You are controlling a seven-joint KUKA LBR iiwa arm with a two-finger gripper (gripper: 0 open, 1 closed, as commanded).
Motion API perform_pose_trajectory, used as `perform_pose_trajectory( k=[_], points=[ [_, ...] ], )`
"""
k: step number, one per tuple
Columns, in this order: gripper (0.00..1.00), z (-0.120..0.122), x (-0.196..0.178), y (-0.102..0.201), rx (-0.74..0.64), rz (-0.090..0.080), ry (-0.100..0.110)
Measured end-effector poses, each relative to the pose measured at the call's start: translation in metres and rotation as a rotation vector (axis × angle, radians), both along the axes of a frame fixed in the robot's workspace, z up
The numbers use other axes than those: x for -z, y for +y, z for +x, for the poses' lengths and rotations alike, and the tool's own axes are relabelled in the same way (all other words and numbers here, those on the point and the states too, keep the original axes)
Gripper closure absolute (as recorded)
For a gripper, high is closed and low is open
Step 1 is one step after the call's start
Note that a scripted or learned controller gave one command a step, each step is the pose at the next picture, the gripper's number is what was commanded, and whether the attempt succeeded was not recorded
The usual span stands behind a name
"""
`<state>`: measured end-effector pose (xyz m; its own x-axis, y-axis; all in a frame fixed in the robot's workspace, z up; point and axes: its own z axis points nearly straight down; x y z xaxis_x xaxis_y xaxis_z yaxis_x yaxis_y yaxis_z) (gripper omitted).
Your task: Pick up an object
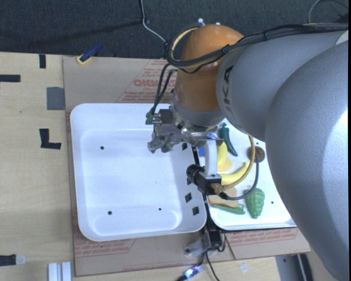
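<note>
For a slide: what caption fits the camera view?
Grey arm reaches over two white bins, left bin and right bin holding a banana and green items.

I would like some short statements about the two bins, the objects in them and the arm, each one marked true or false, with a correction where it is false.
1. The banana lies in the right bin. True.
2. The green object lies in the left bin. False: it lies in the right bin, near the front.
3. The gripper hangs over the left bin, near the wall shared with the right bin. True.
4. The bins rest on bare dark carpet. False: they rest on a sheet of cardboard.
5. The arm's orange band sits above the gripper. True.
</note>
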<state>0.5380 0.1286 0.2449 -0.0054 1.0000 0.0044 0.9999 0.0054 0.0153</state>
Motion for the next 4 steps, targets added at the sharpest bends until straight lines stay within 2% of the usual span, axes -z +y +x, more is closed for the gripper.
perform_pose_trajectory(
  k=[1,2,3,4],
  points=[
    [1.0,-0.018,0.124,-0.017,0.007,-0.009,0.031],
    [1.0,-0.053,-0.037,-0.024,0.003,0.0,0.003],
    [1.0,0.001,-0.074,0.036,-0.001,-0.003,0.009],
    [1.0,0.03,-0.065,0.068,0.002,-0.005,0.016]
  ],
)
